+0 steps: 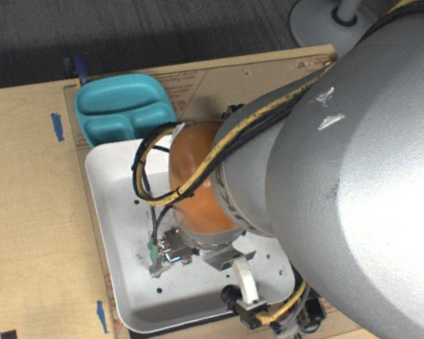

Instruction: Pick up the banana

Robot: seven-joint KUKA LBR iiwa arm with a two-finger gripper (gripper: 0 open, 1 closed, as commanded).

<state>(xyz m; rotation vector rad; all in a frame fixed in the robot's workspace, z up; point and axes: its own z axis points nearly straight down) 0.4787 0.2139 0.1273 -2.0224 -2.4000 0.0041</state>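
The grey arm reaches in from the right and covers most of the right half of the view, along with the right part of the white bin. Its orange band sits over the middle of the bin. Just below the band, a cluster of metal fittings with a green spot hangs close over the bin floor. The jaws lie under the wrist, and whether they are open, closed or holding anything cannot be told. Where the banana lies, which way it points and how its long axis runs also cannot be told, because the arm hides much of the bin.

A black and yellow cable loops off the band to the left and runs back along the arm. A second loop hangs at the bin's near right corner beside a small white tab.

The bin's left wall, near wall and rounded near-left corner are in plain sight. A bare strip of white floor runs down the left side between the wall and the wrist. A teal tray touches or slightly overlaps the bin's far edge. The brown worktop spreads out to the left, marked with black shapes and short blue tape strips. A grey round base with a pole stands on the dark floor beyond the far edge
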